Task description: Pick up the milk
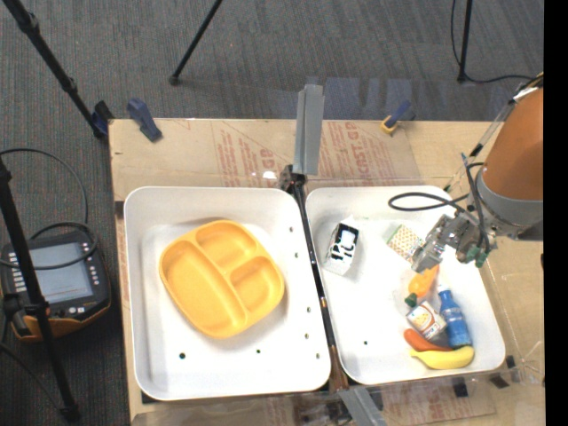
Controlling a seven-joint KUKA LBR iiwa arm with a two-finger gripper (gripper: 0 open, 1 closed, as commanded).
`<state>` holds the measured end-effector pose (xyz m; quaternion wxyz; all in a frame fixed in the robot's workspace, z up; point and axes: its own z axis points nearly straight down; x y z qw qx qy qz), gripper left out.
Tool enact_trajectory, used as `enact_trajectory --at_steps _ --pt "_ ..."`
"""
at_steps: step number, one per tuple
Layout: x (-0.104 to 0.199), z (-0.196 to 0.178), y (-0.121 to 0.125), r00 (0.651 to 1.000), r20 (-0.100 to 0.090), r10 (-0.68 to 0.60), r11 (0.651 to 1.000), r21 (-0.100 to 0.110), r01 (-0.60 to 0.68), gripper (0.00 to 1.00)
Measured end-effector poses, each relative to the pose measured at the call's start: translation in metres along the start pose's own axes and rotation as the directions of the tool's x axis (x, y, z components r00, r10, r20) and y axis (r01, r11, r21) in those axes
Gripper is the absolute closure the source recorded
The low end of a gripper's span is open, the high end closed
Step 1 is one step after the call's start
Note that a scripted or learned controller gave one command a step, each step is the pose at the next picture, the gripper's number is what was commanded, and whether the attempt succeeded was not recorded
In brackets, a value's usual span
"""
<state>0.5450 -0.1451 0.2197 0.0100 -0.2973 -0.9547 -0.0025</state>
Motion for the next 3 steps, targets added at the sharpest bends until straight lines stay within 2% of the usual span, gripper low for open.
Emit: enact_trajectory --at_steps 3 --pt "-0.001 -0.017 0.001 1.000 -0.014 0.003 1.000 0.001 -0.003 1.00"
